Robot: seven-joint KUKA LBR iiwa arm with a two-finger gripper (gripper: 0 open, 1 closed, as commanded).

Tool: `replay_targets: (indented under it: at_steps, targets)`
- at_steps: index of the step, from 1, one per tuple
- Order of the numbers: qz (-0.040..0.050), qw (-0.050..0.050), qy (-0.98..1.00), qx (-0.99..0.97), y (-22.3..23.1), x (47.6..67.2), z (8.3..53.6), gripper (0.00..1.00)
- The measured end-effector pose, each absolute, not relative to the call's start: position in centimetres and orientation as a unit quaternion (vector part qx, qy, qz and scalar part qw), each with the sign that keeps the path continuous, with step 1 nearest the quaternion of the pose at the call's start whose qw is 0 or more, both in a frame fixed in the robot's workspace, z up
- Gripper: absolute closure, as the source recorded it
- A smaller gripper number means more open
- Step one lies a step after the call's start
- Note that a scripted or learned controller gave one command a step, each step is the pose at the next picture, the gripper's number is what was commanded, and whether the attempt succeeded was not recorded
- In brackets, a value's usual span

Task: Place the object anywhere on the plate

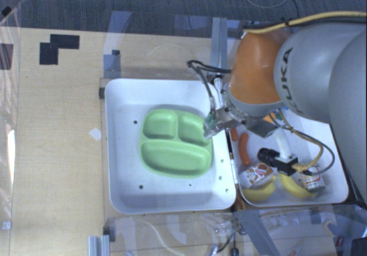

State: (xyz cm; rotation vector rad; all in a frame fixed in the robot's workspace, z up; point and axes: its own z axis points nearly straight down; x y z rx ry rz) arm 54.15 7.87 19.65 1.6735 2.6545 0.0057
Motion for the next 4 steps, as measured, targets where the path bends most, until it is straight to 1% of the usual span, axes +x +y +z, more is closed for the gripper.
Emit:
replay_targets:
  at_steps: [1, 2, 3, 4]
  targets:
    - [0.0017, 0.002, 0.846, 0.533, 7.8, 54.1, 19.6, 0.0]
    - [0.0038, 0.004, 0.847, 0.532, 7.9, 54.3, 20.8, 1.0]
    - [0.0037, 0.004, 0.847, 0.532, 7.9, 54.3, 20.8, 0.0]
    - [0.0033, 0.002, 0.811, 0.585, 14.1, 48.8, 12.8, 0.0]
